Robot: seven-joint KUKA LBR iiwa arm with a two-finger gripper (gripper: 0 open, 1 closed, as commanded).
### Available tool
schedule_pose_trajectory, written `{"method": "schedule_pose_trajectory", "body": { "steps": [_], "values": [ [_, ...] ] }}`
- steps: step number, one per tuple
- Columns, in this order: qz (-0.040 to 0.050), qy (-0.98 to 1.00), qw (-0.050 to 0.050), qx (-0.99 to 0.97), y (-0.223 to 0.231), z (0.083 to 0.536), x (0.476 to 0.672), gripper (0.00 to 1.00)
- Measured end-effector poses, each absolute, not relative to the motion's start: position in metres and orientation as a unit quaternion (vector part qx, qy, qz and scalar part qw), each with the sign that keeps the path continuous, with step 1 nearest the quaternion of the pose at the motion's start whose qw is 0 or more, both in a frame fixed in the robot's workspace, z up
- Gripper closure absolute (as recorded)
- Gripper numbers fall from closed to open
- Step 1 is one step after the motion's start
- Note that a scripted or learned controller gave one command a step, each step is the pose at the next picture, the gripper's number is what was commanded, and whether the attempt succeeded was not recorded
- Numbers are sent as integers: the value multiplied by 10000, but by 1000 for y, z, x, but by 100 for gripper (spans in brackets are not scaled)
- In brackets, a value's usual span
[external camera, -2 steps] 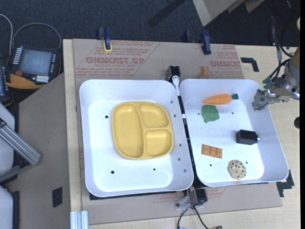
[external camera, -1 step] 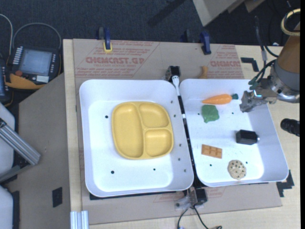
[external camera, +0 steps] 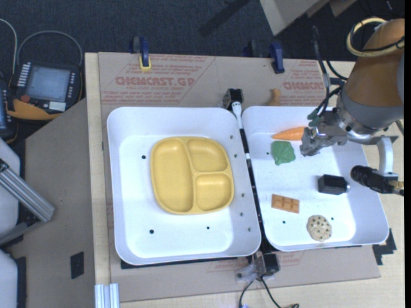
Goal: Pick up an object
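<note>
Camera view shows the left bin (external camera: 128, 223) bearing a yellow divided plate (external camera: 191, 174). In the right bin (external camera: 366, 226), the gripper (external camera: 313, 141) hangs just beside the carrot (external camera: 289, 133) and green piece (external camera: 282, 153); its grasp cannot be told. A good pick likely means centring over the carrot first. Smaller items: black block (external camera: 332, 184), cracker (external camera: 285, 203), cookie (external camera: 318, 227).

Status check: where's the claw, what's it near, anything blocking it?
Claw low in right bin, at carrot tip. Green piece just beside. Nothing gripped that I can see.
</note>
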State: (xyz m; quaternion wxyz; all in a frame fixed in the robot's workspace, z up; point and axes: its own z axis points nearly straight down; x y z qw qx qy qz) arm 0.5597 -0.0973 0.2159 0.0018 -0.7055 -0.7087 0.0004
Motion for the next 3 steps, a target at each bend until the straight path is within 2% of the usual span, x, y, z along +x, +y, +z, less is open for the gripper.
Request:
{"method": "schedule_pose_trajectory", "body": {
  "steps": [3],
  "values": [
    [-11, -7092, -3, -7050, 63, 221, 571, 100]
  ]
}}
